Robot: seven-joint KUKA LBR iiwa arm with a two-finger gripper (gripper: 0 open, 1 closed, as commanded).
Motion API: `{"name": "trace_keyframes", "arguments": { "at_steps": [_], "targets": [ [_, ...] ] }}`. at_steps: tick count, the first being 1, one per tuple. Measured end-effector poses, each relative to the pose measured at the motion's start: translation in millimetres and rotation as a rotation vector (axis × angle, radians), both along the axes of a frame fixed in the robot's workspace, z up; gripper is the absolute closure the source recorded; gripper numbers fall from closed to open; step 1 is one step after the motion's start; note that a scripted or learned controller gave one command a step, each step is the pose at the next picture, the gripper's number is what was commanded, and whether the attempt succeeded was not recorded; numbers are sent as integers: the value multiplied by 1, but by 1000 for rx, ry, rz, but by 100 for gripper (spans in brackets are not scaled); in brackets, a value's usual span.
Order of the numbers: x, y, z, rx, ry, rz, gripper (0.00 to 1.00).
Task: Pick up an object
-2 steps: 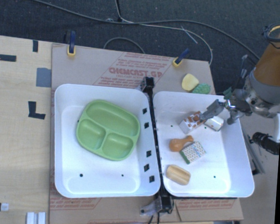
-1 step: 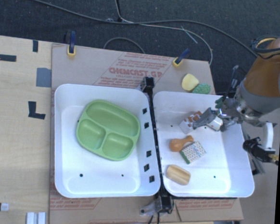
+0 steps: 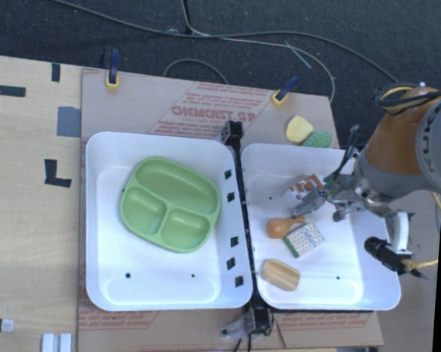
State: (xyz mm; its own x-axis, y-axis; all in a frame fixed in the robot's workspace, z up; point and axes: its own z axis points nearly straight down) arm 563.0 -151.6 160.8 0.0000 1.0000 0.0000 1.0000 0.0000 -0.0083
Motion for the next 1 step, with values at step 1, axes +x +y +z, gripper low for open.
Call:
{"name": "trace_keyframes", "arguments": {
  "at_steps": [1],
  "targets": [
    [-8, -8, -56, 0, -1, 0, 0]
  ]
}}
